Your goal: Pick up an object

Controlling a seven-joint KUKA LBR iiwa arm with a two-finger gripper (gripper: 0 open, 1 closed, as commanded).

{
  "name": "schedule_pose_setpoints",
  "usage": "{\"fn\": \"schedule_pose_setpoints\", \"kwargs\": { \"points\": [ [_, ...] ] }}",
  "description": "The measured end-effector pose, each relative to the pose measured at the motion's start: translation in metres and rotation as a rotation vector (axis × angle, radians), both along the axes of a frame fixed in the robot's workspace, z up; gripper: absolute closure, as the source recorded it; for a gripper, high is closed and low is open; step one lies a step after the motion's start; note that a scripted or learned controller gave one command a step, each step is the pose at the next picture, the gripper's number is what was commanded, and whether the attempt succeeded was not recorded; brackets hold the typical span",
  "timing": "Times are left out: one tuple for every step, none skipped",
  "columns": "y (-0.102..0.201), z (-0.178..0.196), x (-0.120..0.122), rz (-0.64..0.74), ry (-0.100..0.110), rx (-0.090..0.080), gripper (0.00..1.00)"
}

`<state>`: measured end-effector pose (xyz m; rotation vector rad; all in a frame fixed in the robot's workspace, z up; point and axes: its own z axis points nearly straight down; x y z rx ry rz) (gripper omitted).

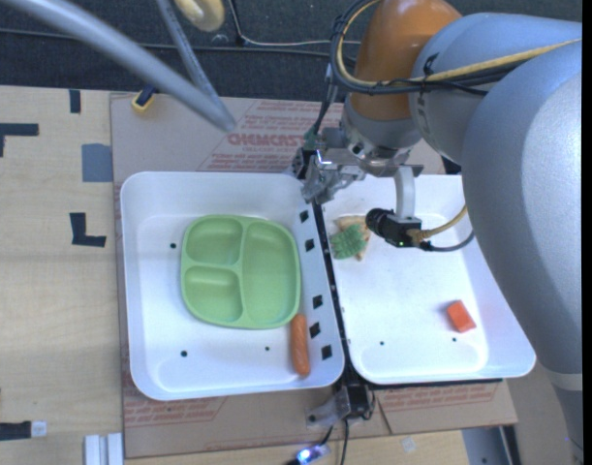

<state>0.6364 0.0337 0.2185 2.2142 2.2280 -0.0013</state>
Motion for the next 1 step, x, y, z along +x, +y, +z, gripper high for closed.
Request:
{"fn": "schedule_pose_setpoints", "kwargs": {
  "points": [
    [0.0479, -0.0080, 0.0125, -0.001, 0.001, 0.001, 1.00]
  ]
}}
